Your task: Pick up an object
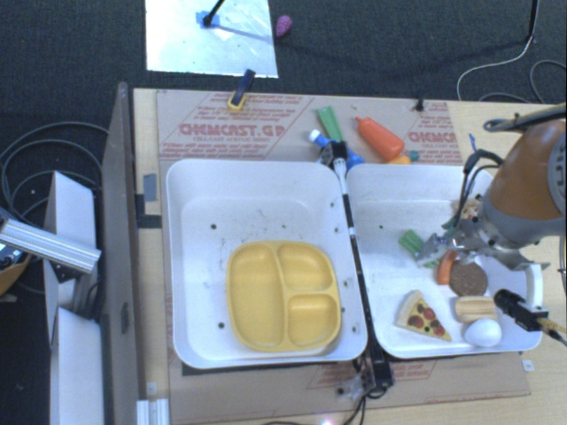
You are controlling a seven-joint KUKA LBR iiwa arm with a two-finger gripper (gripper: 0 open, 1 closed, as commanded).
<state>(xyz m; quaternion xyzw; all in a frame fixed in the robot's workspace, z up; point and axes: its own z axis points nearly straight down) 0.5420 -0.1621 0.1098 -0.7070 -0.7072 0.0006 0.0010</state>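
Over the right bin [390,193], my end effector [440,248] hangs beside the green block [410,241]; I cannot tell its opening, so I should centre squarely before closing.

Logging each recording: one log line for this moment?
gripper low in right bin | beside green block | grasp unconfirmed | yellow tray in left bin

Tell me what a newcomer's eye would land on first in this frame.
Probably the yellow divided plate lying alone in the left bin. Next, the grey and orange arm reaching into the right bin, above a cluster of toy food near its front edge: a pizza slice, a white egg and a brown patty.
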